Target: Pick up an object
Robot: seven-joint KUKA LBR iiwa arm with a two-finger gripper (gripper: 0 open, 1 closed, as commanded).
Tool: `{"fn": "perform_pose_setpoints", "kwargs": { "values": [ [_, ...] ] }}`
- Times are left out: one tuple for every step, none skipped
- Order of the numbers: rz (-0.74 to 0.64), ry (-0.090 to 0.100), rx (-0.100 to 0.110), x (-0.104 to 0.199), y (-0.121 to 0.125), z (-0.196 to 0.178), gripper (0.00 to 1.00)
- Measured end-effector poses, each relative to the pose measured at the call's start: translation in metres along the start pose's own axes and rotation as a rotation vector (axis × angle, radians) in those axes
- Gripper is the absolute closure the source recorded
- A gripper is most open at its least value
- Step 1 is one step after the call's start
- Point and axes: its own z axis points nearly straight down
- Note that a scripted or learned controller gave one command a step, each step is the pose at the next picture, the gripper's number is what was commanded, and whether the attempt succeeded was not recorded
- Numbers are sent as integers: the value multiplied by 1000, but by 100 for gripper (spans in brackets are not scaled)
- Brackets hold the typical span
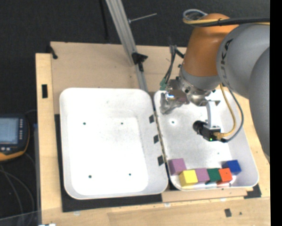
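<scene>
The gripper [166,102] hangs over the far left corner of the right bin [188,135]; whether it is parted or closed cannot be told. The blocks sit well apart from it along the near edge: purple [177,165], yellow [188,177], orange [225,175], blue [232,166]. The left bin [108,140] lies beside it on the worktop [44,126].

Arm [235,51] bent low, wrist downward
</scene>
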Motion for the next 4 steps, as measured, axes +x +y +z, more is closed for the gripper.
{"fn": "perform_pose_setpoints", "kwargs": {
  "values": [
    [9,-2,-4,-5,1,-1,0],
    [13,-2,-7,-6,2,-12,100],
    [-1,0,-9,56,-9,-54,100],
    [0,0,-8,107,-8,-81,100]
  ]
}}
